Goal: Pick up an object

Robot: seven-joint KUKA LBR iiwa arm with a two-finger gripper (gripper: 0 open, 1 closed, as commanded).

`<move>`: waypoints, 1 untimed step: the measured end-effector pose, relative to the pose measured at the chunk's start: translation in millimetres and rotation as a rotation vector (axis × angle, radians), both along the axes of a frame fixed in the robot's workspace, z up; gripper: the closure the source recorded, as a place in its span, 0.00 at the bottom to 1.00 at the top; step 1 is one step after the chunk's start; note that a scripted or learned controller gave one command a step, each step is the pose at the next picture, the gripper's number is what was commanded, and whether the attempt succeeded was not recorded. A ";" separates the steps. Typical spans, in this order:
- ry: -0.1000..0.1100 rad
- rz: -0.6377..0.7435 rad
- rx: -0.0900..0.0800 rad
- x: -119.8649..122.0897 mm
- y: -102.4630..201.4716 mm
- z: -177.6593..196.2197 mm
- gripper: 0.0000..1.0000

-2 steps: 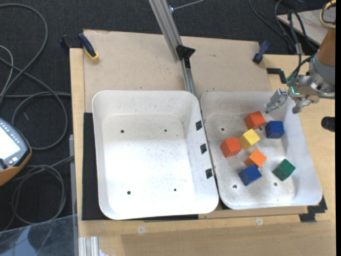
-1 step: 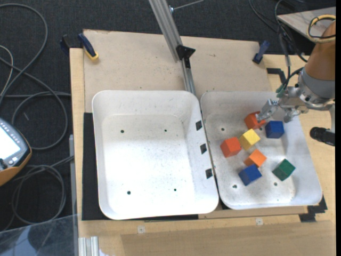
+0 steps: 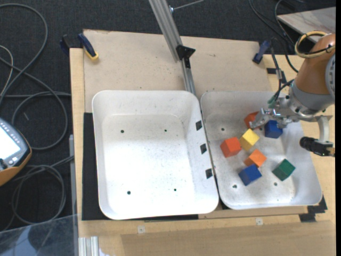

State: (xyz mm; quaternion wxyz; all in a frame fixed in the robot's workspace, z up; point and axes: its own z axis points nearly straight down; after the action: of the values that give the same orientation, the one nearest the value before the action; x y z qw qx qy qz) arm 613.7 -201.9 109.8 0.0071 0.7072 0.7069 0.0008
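A cluster of small coloured blocks lies in the right bin [image 3: 298,193]: a red-orange block [image 3: 230,146] touching a yellow block [image 3: 249,138], an orange block [image 3: 257,157] just below them, a blue block [image 3: 250,174] touching the orange one from below, and a green block [image 3: 284,169] off to the right. A second blue block [image 3: 273,129] and a partly hidden red block [image 3: 250,120] sit right under the gripper [image 3: 269,117], which hangs low over the bin's upper part; whether it is gripping anything, I cannot tell. The grey arm [image 3: 314,84] with its orange band comes in from the right, and the left bin [image 3: 106,105] sits beside it on the wooden bench [image 3: 133,57].
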 end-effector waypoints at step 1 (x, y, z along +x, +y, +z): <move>-0.003 0.001 0.002 5.0 -2.0 -1.1 0.00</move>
State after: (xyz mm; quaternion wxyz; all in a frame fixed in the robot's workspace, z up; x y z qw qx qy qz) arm 618.7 -203.9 108.7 0.0074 0.7068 0.7074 0.0027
